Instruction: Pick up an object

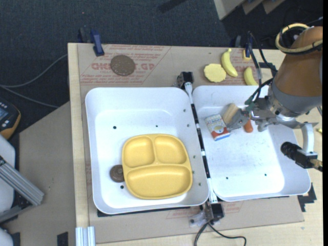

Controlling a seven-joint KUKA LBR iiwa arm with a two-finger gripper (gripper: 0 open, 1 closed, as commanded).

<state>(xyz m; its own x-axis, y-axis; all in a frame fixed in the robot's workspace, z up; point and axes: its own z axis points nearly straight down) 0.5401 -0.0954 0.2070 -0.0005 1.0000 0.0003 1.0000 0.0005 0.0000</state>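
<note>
In the right bin [256, 181] a small white carton [217, 126] with red and blue print lies near the left wall. A tan block [229, 113] leans just right of it. A small orange piece [248, 127] lies beside that. My gripper [245, 118] hangs low over the bin's upper middle, right against the tan block and the orange piece. The grey wrist and the orange-banded arm [300, 70] cover the space behind it. The view does not show whether anything is held.
The left bin [102, 117] holds a yellow divided plate [156, 165] and a brown disc [117, 173]. On the bench behind the bins lie a brown disc [122, 64], a yellow round piece [215, 72] and two toy bananas [230, 63]. A black part [297, 155] sticks over the right bin's right edge.
</note>
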